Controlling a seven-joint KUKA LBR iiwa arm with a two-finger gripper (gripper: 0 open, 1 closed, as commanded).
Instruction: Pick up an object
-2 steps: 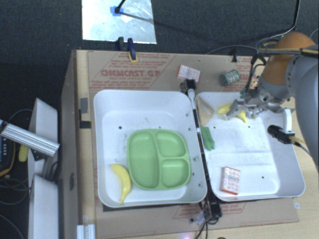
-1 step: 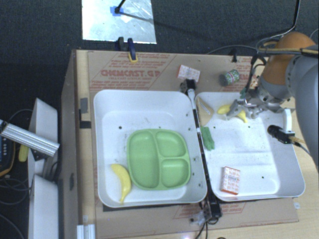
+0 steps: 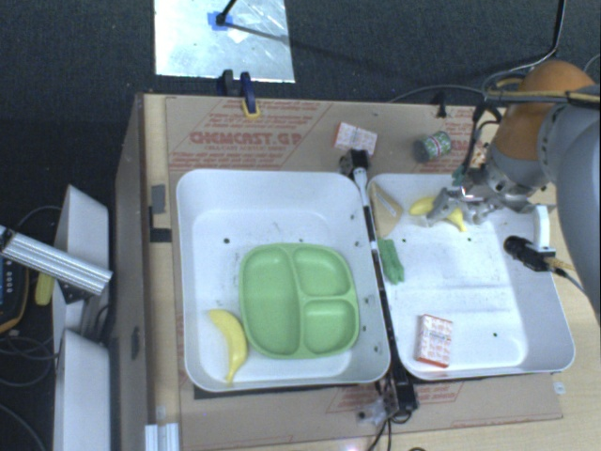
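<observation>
My pincer (image 3: 457,205) was down at the back of the right bin (image 3: 470,275), right over a yellow piece (image 3: 422,206). Honestly couldn't tell how open it was, or whether it gripped anything.

I count two white bins, left (image 3: 208,205) and right (image 3: 488,285); one green divided plate (image 3: 299,299); two yellow bananas (image 3: 231,342) (image 3: 423,206); one green block (image 3: 391,260); one red-and-white box (image 3: 434,339); one small can (image 3: 434,146).
</observation>
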